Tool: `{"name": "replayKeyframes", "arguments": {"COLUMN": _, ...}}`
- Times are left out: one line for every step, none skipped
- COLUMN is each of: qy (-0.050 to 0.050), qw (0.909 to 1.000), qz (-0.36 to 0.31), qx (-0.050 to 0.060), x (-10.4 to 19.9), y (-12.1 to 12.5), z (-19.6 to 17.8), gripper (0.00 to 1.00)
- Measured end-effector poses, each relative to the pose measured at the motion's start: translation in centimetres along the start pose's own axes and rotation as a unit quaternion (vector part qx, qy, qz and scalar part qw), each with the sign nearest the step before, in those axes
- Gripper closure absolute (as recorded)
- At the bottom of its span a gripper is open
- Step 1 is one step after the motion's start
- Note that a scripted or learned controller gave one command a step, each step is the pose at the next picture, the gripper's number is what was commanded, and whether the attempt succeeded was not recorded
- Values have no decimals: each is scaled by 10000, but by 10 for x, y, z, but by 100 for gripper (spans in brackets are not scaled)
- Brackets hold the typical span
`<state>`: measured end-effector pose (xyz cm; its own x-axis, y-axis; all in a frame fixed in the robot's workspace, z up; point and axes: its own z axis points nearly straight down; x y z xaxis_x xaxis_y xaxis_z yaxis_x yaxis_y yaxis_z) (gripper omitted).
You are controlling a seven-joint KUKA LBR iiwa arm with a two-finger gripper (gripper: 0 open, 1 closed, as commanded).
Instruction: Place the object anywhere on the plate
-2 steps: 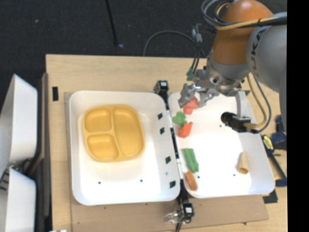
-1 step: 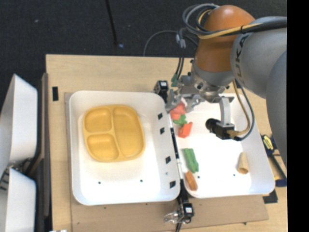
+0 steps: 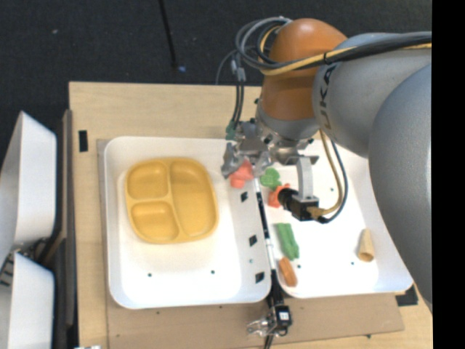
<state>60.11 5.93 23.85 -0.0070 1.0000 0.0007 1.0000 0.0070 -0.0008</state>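
You see a light wooden desk (image 3: 87,115) carrying two shallow white bins side by side, touching along their inner rims. The left bin (image 3: 174,286) rests flat on the desk toward its left half. The right bin (image 3: 341,278) sits beside it and reaches the desk's right edge. Note a small metal fitting (image 3: 267,324) at the desk's front edge, below the seam between the bins.
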Motion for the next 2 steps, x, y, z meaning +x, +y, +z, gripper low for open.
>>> {"name": "replayKeyframes", "arguments": {"qy": 6, "qw": 10000, "qz": -6, "qx": -12, "x": 48, "y": -10, "z": -12, "gripper": 100}}
{"name": "replayKeyframes", "arguments": {"qy": 0, "qw": 10000, "qz": 20, "qx": -8, "x": 45, "y": -10, "z": -11, "gripper": 0}}
